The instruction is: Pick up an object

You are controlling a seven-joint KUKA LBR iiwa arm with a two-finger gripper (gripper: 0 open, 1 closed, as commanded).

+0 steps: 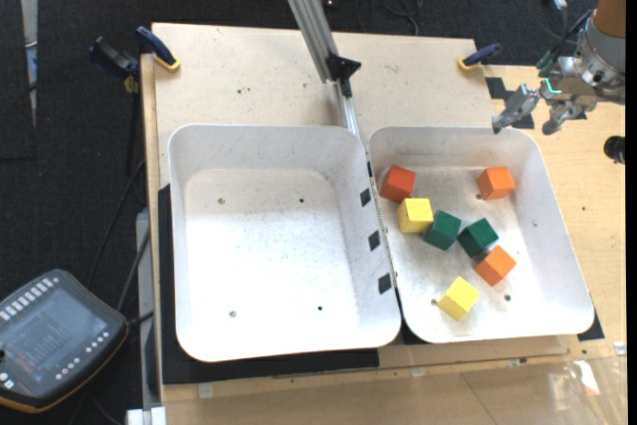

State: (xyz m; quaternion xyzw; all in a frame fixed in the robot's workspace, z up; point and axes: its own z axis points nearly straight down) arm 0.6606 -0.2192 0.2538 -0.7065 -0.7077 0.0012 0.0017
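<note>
The gripper (534, 112) is seen above the top-right corner of the right bin (567, 249), its fingers spread apart with nothing between them. Seven cubes are scattered in that bin: three orange cubes (398, 181), two yellow cubes (416, 214) and two green cubes (442, 230). The left bin (189, 204) is set beside it on the worktop (249, 75).

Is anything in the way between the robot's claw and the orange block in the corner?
Nothing visible is. The gripper hangs open above the right bin's far rim, and the orange block sits just below it, apart from the other blocks, with bare bin floor between.
</note>
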